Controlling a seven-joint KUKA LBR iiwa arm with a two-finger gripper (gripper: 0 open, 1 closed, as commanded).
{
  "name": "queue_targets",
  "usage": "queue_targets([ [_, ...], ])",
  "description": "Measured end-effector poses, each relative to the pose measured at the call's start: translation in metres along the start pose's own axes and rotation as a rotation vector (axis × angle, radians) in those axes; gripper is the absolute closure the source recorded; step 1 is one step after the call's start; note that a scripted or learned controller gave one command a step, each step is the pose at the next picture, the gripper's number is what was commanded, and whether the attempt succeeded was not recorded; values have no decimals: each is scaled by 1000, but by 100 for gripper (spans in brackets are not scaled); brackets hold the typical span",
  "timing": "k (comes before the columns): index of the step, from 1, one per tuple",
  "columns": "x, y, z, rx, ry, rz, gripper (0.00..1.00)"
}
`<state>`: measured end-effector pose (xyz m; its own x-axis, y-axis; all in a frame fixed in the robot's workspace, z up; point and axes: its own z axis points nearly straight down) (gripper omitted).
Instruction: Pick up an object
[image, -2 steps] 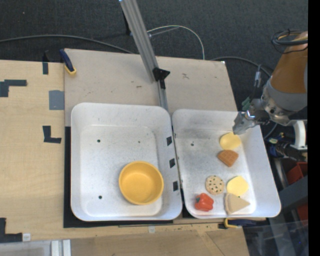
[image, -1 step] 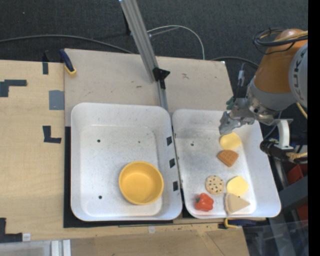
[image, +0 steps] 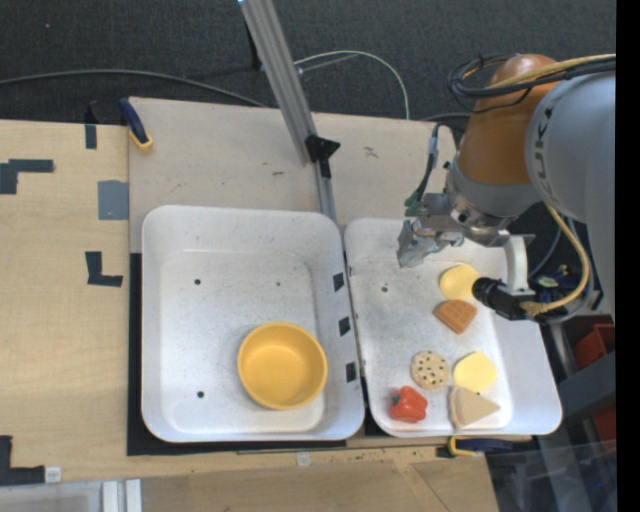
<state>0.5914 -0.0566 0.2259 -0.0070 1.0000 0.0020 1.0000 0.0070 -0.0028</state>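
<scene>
Two bins on your bench: left bin (image: 160, 300) has a yellow bowl (image: 282, 365) near its front. Right bin (image: 375, 300) has six food items: pale yellow round (image: 458, 281), orange wedge (image: 455, 316), cookie (image: 429, 369), yellow disc (image: 475, 372), red pepper (image: 407, 404), tan wedge (image: 471, 407). Gripper (image: 415, 247) sits over the right bin's far-left area, left of the pale round; nothing visibly pinched, and you can't tell the finger state.

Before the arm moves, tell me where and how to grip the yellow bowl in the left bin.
Grip the yellow bowl by its rim, coming straight down from above with one finger inside and one outside. It sits upright and open, alone on the left bin floor. The side away from the near wall probably offers most finger room. The gripper is over the right bin.
</scene>
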Motion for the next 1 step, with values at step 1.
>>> queue_targets([
  [1, 53, 3, -10, -2, 0, -1, 100],
])
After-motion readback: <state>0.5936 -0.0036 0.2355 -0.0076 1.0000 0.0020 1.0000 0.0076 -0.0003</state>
